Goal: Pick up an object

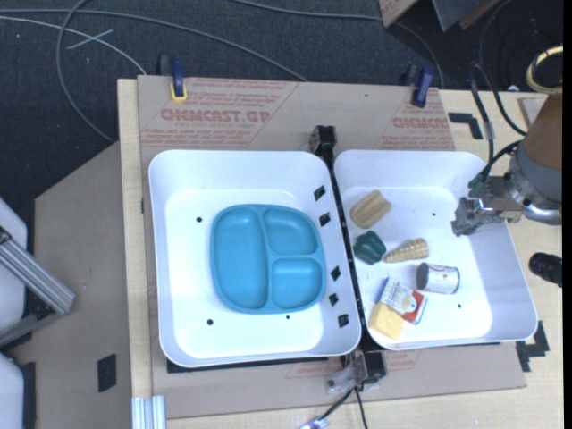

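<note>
Bright, even overhead light, slight glare on the white bins (174,186), faint shadows, mildly soft focus.

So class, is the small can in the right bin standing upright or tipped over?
Tipped over: the can lies on its side on the bin floor.

Blue tray (266,257) in left bin (170,239) — small items in right bin (500,275), arm (536,164) at rt edge.

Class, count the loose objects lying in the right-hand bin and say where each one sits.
5. A tan bread-like piece lies nearest the divider at the back, a dark green item below it, a corn cob beside that, a small can further right, and a yellow-and-red packet in front.
</note>
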Available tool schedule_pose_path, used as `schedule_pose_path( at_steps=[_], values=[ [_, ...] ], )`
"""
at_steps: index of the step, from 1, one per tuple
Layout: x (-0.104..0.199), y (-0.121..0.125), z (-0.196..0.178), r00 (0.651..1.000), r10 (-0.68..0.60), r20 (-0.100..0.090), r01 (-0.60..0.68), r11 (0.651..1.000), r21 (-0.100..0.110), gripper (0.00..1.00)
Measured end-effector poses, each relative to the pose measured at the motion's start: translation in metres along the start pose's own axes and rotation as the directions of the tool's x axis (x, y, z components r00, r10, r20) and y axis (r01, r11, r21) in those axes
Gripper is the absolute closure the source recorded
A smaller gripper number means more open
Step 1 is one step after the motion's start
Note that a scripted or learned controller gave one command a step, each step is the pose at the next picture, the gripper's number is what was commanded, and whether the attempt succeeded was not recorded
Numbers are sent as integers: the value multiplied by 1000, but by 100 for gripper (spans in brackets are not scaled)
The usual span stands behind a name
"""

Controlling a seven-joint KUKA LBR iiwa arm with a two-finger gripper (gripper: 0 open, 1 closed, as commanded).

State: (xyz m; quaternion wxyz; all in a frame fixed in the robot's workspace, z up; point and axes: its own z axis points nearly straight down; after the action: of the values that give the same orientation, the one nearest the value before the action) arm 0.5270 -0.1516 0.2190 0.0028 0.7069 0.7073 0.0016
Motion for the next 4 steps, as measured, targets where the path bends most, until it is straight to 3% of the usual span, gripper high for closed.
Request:
schedule_pose_path(
  at_steps=[1, 2, 4],
  values=[
    [0, 2, -54, 1000, -1, 0, 1, 1000, -1, 100],
    [55, -1, -52, 1000, -5, -5, 5, 1000, 7, 100],
    [159, 7, -13, 1000, -5, -5, 5, 1000, 11, 100]
  ],
)
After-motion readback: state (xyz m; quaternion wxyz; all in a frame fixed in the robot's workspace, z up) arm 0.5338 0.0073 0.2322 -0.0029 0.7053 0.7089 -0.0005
